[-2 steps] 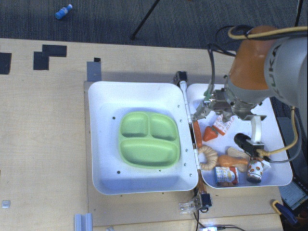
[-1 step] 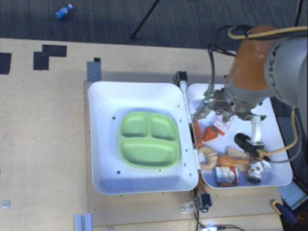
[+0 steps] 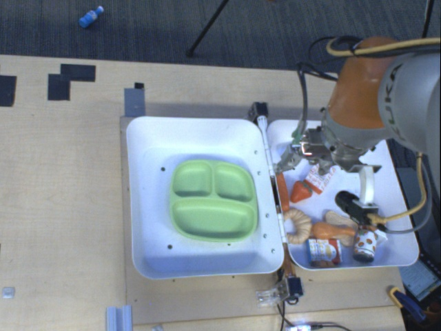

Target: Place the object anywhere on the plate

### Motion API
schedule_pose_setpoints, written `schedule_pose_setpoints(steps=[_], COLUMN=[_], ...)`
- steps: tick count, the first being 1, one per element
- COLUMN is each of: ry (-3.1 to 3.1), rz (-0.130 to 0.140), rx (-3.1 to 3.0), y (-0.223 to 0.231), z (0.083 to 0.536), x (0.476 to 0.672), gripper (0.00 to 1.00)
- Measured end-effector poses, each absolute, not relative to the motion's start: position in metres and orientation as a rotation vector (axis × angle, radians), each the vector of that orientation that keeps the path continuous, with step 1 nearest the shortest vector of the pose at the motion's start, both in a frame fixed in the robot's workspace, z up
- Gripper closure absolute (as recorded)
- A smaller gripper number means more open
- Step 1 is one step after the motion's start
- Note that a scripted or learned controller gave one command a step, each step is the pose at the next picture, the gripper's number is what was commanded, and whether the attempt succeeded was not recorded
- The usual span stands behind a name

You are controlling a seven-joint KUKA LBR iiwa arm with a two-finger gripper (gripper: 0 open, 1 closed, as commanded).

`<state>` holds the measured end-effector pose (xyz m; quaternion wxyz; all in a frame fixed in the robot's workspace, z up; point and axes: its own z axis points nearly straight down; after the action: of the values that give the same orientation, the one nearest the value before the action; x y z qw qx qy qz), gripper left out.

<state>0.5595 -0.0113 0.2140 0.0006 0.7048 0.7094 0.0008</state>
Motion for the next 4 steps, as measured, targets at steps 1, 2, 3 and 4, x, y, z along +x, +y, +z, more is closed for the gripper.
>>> schedule_pose_setpoints(steps=[1,2,3,4], ry=[2.228,2.228,2.228,2.228], rz=[0.002,0.002,0.002,0.002], rx=[2.213,2.213,2.213,2.213], y=[-0.0113,-0.0113,-0.0113,-0.0113], z=[0.2140,0.2140,0.2140,0.2140], x=[0.5595,0.5595,0.5595,0.5595], gripper=[0.00,0.00,0.00,0.00])
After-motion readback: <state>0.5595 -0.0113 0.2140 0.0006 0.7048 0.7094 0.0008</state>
